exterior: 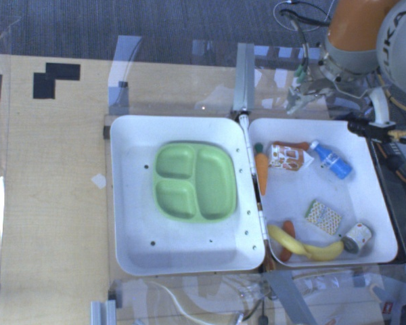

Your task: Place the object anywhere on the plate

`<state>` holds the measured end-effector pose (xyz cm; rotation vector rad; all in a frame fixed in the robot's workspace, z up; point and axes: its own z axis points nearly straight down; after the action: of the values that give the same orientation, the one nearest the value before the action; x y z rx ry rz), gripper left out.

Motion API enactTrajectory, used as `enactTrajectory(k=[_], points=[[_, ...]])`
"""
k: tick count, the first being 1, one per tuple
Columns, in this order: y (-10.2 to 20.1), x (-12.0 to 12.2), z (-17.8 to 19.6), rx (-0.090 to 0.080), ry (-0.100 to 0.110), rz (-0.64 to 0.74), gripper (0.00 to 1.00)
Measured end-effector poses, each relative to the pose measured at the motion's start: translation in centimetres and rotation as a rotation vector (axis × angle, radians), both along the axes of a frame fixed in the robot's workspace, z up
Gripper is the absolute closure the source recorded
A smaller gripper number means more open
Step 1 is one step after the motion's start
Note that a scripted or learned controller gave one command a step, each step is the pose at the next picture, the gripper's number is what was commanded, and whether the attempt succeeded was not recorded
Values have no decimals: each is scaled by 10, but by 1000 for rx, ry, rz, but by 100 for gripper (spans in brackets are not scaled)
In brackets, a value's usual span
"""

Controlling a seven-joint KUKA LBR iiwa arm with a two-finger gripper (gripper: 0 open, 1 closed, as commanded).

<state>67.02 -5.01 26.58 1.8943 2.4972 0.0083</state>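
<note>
Banana [304, 246]: bottom of the right bin [375, 202], beside a small can [358, 235].
Plate [195, 181]: green, centre of the left bin [132, 202].
Bottle [331, 160]: blue, upper right bin.
Gripper [303, 95]: upper right, above the bins; can't tell about its fingers.

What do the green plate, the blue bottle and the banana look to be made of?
Green plate: probably moulded plastic, with a matte, uniform colour and soft-edged compartments. Blue bottle: likely plastic, glossy, with a white cap; too small to be sure. Banana: even yellow with a smooth sheen, so it may be a plastic toy, though real fruit cannot be ruled out.
</note>
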Motion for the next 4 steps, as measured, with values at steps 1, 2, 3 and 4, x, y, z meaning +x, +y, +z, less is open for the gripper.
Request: enactTrajectory(k=[1, 2, 3, 4], points=[[26, 0, -56, -2, 1, 414, 100], [-43, -3, -108, -4, 1, 381, 100], [-48, -1, -25, -8, -3, 668, 100], [-81, -61, -15, -7, 0, 639, 100]])
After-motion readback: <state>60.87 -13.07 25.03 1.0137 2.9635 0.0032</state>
